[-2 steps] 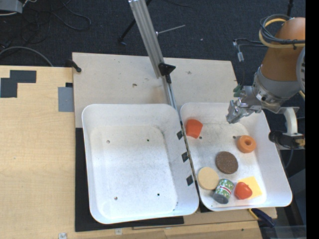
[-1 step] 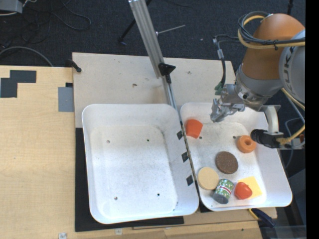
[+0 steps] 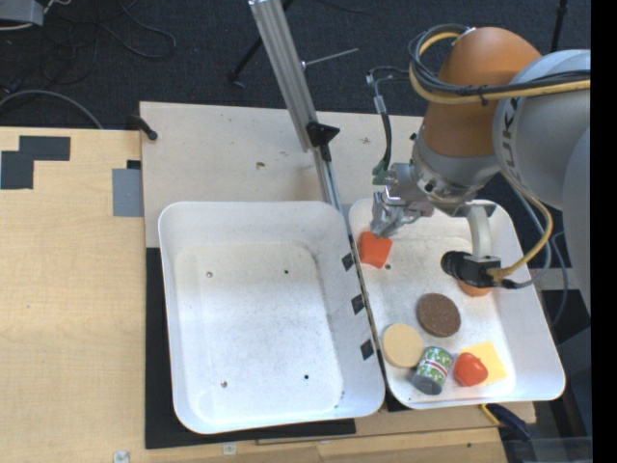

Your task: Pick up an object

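Table [image 3: 231, 152] carries two white bins. Left bin [image 3: 255, 321] big, speckled floor. Right bin [image 3: 540, 355] holds the clutter. Arm [image 3: 501, 104] comes in from the right, orange band over the wrist. Hand [image 3: 384, 222] low at right bin's upper-left corner, clenched on an orange block [image 3: 375, 250], small, chunky, matte, hanging just by the divider between bins. Brown disc [image 3: 439, 314] mid-bin, tan disc [image 3: 402, 344] beside it, yellow piece [image 3: 490, 360], red item [image 3: 470, 369], green can [image 3: 432, 369] lying down.

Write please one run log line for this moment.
gripper: over right bin, at orange block | grasp: unclear | left bin: no arm
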